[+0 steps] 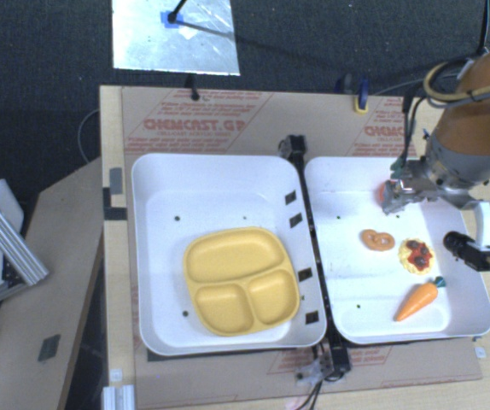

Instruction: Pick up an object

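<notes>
My gripper (396, 192) hangs low over the far part of the right bin (347, 319), near its back wall. A small reddish thing (385, 197) shows right at the gripper's left side; whether it is held is unclear. In front of the gripper lie a brown pretzel (378, 240), a small round pizza piece (417, 256) with red topping, and an orange carrot (417, 300) with a green top, near the bin's front right. All three lie apart from the gripper.
The left bin (155, 229) holds a yellow divided plate (241, 278) in its front half. A black divider rail (303, 220) runs between the two bins. The arm (475, 126) comes in from the right, above the right bin's far corner.
</notes>
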Motion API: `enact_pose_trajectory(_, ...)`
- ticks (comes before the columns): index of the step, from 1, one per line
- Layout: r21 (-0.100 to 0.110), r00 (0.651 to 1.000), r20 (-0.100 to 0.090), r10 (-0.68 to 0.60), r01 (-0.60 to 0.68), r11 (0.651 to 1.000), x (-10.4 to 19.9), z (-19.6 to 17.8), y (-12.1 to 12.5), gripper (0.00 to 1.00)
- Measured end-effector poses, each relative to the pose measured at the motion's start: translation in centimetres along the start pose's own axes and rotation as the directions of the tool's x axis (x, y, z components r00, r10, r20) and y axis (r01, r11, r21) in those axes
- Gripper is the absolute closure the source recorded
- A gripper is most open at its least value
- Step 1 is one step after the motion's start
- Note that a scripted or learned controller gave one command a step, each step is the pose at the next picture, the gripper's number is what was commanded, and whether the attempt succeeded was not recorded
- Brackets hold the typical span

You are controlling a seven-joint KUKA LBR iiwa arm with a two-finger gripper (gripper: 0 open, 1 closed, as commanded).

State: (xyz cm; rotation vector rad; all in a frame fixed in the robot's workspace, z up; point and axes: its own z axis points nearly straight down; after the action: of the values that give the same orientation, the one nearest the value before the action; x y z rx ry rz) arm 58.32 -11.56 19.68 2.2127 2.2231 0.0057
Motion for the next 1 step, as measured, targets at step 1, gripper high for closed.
enact_pose_trajectory(1, -0.003, 1.000, 0.001, -0.001, 0.001, 1.000, 0.44, -6.39, 0.02, 1.00)
